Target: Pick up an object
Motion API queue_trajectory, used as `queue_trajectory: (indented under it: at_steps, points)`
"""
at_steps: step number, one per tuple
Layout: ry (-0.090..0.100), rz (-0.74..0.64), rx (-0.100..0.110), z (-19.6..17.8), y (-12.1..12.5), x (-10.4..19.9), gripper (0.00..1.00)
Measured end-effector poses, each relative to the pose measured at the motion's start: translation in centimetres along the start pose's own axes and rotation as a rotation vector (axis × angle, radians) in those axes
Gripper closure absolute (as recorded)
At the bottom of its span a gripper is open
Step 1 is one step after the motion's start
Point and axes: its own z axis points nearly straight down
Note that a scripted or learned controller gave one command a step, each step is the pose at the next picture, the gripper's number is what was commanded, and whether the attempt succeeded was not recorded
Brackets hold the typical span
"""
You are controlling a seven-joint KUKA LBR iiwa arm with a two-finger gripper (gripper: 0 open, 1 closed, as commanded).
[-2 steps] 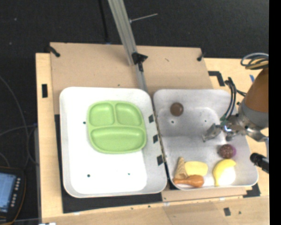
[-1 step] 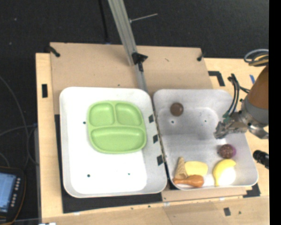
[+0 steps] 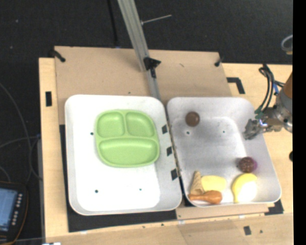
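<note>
From the camera above the bench (image 3: 204, 73), we see the claw (image 3: 253, 128) at the right rim of the right-hand white bin (image 3: 214, 137), over its edge; we cannot tell how far apart it stands, and nothing shows in it. Candidates lie in that bin: a brown ball (image 3: 193, 118) near the top, a dark purple ball (image 3: 247, 164) just below the claw, a yellow lump (image 3: 245, 187) in the corner. We judge the purple ball nearest; we should centre above it before descending.
</note>
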Motion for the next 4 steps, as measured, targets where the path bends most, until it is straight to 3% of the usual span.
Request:
queue_trajectory:
  at_steps: [1,2,4]
  points:
    - [0.0,-0.001,0.001,-4.7,0.2,-0.2,1.0]
    - [0.004,-0.005,0.005,-5.4,1.9,5.1,1.0]
    - [0.005,-0.004,0.007,-2.9,5.1,16.0,1.0]
